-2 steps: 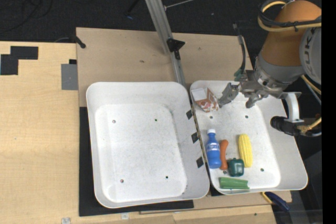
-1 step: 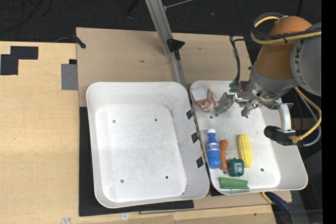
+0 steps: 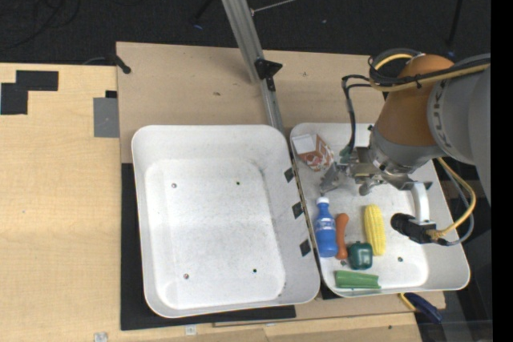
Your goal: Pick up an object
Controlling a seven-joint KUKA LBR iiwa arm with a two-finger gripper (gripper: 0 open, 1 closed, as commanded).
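1. Leftmost, the left bin (image 3: pixel 152 172) sits on the bench (image 3: pixel 64 196), its far right corner close to the foot of a slanted metal rail (image 3: pixel 240 20).
2. Next, the right bin (image 3: pixel 449 272) lies just beside it, their long edges nearly touching.
3. Near the right bin's far left corner lies a small carton (image 3: pixel 311 150), white with red, tilted.
4. Below it, along the bin's left edge, a blue bottle (image 3: pixel 325 227) lies on its side with its white cap pointing toward the far edge.
5. Just right of the bottle lies a carrot (image 3: pixel 341 235), beside a dark green block (image 3: pixel 360 255).
6. At the bin's near edge lies a flat green piece (image 3: pixel 356 279).
7. A corn cob (image 3: pixel 373 228) lies in the bin's middle, lengthwise, apart from the carrot.
8. The gripper (image 3: pixel 353 170) hangs over the bin's far half, between the carton and the corn; whether its fingers are spread or closed I cannot tell, and nothing shows between them.
9. The arm (image 3: pixel 433 116) enters over the bin's right edge.
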